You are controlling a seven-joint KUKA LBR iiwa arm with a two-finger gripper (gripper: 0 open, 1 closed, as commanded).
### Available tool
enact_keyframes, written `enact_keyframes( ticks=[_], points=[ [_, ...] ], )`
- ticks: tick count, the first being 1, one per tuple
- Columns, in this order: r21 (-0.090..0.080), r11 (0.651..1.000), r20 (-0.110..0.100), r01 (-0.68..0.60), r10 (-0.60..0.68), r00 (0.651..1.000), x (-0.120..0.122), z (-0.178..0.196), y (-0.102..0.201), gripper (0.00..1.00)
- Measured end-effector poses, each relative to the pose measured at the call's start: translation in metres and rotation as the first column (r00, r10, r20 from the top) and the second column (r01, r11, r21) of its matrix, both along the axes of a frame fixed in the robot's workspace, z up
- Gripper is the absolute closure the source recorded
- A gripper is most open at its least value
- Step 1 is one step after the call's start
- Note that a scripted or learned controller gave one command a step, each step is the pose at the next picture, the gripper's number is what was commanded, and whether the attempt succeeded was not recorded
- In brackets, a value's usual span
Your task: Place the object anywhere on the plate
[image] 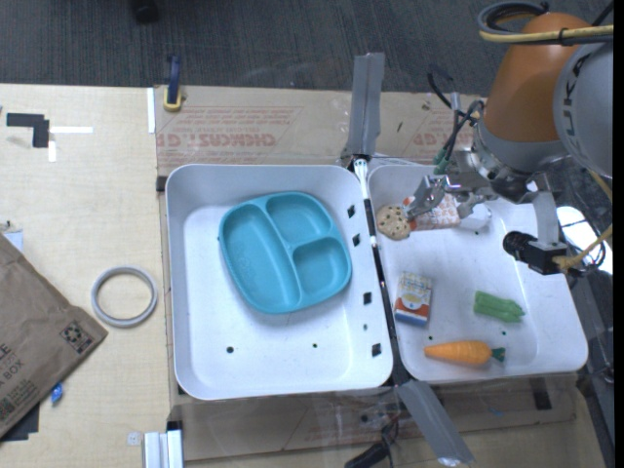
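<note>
bench (pixel 88 213) of light wood carries two white bins side by side. left bin (pixel 195 349) holds a blue plate (pixel 285 252) with three compartments; it lies a little toward the far side of the bin, slightly turned. nothing lies on the plate.

right bin (pixel 546 354) holds several small things. cookie (pixel 394 222), round and brown with dark spots, lies at the far left part of this bin, just beside the wall between the bins. small carton (pixel 414 300), white with red and blue print, lies nearer, also close to that wall. green piece (pixel 498 307) lies to the right of the carton, well apart from it. carrot (pixel 463 353), orange with a green end, lies at the near side of the bin, between the carton and the green piece but nearer to the camera.

arm (pixel 531 86) comes in from the right, and its hand (pixel 439 198) is low over the far part of the right bin, just right of the cookie. something pale with pink and white marks (pixel 441 213) is at the fingers, but it is too blurred to tell what it is or if the fingers grip it. i cannot tell if the hand is wide or narrow.

on the bench left of the bins lies a grey ring (pixel 124 294), and a brown box (pixel 34 339) is at the near left corner.
</note>
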State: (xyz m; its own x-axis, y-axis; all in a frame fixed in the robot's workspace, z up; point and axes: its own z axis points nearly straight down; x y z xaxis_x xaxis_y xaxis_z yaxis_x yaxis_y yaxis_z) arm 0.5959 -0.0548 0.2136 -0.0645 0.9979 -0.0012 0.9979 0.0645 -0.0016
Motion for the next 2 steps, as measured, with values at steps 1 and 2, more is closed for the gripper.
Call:
enact_keyframes(
  ticks=[1,2],
  points=[
    [0.001,0.996,-0.002,-0.093,0.093,0.996,-0.0152,-0.0232,0.0924,1.00],
    [0.000,0.996,-0.002,-0.092,0.092,0.996,-0.0150,-0.0230,0.0918,0.00]
  ],
)
